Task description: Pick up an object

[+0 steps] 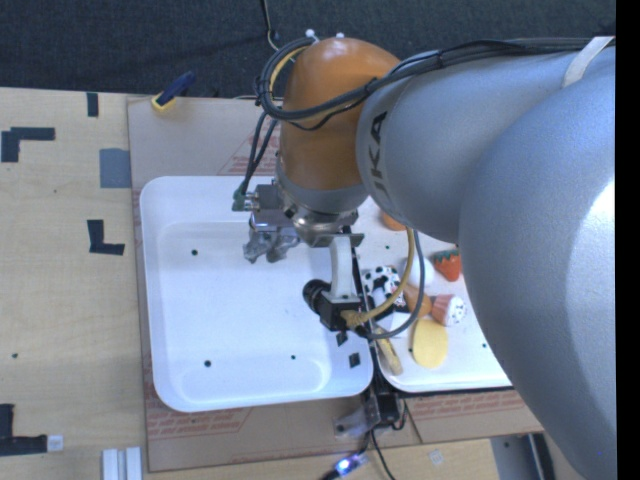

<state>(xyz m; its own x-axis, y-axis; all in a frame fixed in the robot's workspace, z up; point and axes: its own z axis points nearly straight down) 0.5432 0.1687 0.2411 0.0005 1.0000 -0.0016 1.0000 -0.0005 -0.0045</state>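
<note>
Tool [268,248], state unclear, over left bin [200,303]; yellow piece [431,346], spotted toy [380,282] in right bin [472,366].

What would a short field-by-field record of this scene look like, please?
arm: grey, orange band above the wrist, reaching in from the right
gripper: over the far part of the left bin
held object: none visible
right bin: holds a yellow piece, an orange-red piece and a spotted black-and-white piece
bench: blue-and-yellow item outside the bins, near the far edge
</note>
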